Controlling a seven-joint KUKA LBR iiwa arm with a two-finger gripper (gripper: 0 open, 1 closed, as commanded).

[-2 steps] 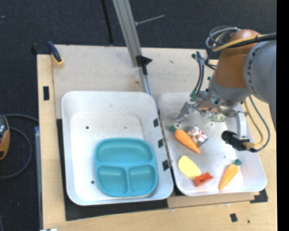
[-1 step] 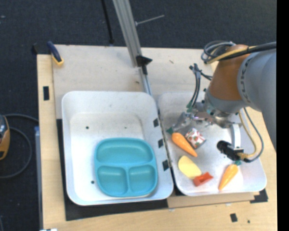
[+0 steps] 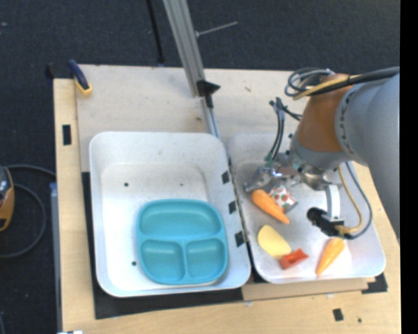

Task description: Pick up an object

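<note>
Camera view: gripper (image 3: pixel 277 188), jaw state unclear, hangs over 1 tapered orange carrot (image 3: pixel 270 206) in the right bin (image 3: pixel 368 256); glossy teal 3-part tray (image 3: pixel 182 241) fills the left bin (image 3: pixel 111 179).

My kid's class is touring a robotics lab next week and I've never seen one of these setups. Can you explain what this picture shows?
One camera looks down at a slant on a wooden bench. The grey machine with an orange band, coming in from the right, is a robot arm; its gripper hangs low over the right bin. That bin holds toy food: an orange carrot, a second carrot, a yellow piece and a small red piece. The left bin holds a turquoise divided tray. I cannot tell whether the gripper grips anything.
</note>
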